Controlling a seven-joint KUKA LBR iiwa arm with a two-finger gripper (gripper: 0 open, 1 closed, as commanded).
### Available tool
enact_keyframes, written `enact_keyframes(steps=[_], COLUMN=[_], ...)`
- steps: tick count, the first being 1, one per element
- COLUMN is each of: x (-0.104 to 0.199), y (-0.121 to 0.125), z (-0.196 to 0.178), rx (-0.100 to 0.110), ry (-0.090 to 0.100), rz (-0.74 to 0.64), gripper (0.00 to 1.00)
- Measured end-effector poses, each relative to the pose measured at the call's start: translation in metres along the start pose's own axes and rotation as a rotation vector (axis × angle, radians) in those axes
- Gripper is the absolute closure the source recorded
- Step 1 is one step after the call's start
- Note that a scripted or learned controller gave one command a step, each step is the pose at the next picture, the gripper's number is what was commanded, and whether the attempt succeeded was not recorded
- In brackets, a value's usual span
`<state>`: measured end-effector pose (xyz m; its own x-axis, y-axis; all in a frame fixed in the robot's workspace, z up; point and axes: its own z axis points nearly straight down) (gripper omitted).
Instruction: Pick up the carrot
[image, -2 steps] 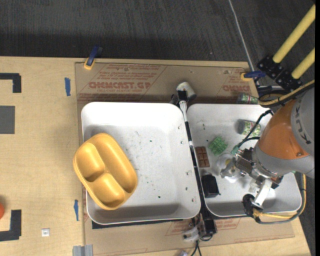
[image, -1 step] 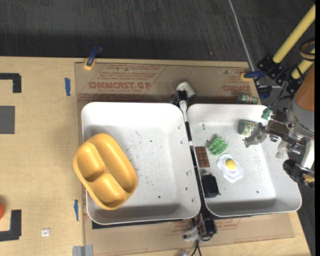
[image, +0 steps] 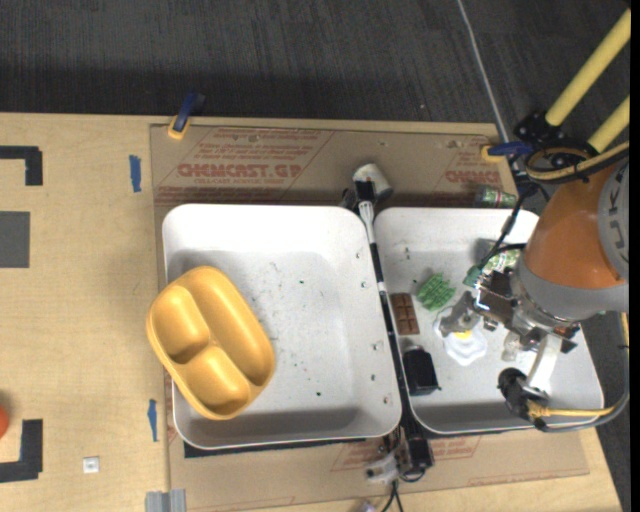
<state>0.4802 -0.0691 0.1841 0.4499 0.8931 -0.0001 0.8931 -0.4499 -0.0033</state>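
Note:
My gripper (image: 462, 325) hangs low over the middle of the right bin (image: 575, 385), with the grey and orange arm (image: 570, 250) reaching in from the right. Directly beneath it lies a small white and pale yellow object (image: 464, 348). A green leafy toy (image: 435, 291) sits just up and left of the gripper. The arm hides the right part of this bin.
A brown ridged bar (image: 403, 313) and a black block (image: 420, 371) lie along the right bin's left wall. The left bin (image: 300, 250) holds a yellow two-part dish (image: 210, 340) at its front left corner. An orange-red bit (image: 3, 421) shows at the bench's far left edge.

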Motion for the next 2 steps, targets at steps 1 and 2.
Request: enact_keyframes(steps=[1, 2], x=[0.027, 0.027], y=[-0.0144, -0.0144], z=[-0.0003, -0.0003], rx=[-0.001, -0.002], ry=[0.0, 0.0], rz=[-0.383, -0.383], gripper=[0.0, 0.0])
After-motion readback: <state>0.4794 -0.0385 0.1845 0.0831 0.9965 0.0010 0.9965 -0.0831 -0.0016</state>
